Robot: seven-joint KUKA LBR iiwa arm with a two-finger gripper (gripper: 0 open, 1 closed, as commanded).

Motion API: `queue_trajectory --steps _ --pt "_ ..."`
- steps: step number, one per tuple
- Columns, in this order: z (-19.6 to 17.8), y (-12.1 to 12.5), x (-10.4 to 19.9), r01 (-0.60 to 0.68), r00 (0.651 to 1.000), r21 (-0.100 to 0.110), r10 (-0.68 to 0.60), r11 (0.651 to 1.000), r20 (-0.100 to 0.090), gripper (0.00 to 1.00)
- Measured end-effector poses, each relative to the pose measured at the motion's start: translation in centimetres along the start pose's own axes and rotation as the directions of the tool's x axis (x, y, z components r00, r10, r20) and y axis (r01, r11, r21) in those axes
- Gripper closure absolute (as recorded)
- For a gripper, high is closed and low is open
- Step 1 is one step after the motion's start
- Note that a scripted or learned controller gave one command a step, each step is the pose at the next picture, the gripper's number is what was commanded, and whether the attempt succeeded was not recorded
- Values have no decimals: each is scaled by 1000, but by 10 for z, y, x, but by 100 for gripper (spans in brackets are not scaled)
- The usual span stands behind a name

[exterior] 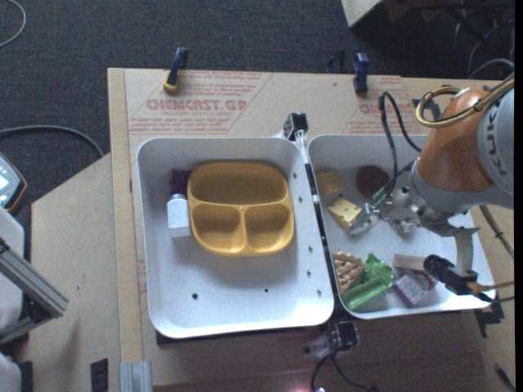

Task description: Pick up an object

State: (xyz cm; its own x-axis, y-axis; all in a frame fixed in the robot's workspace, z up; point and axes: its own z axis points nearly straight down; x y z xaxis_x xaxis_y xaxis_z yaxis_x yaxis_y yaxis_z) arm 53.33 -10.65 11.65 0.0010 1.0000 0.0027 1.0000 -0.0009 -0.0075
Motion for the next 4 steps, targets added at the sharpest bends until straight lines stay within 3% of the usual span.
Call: queue_trajectory --steps 1,2,3,4 --pt "34 -1 1 0 1000 -1 0 1000 0 0" --pt "21 1 0 -2 1000 -8 2 1000 2 100" --pt "-29 10 6 3 1000 -15 -3 1000 5 100" --pt "-87 3 8 2 1000 -16 -2 1000 5 100"
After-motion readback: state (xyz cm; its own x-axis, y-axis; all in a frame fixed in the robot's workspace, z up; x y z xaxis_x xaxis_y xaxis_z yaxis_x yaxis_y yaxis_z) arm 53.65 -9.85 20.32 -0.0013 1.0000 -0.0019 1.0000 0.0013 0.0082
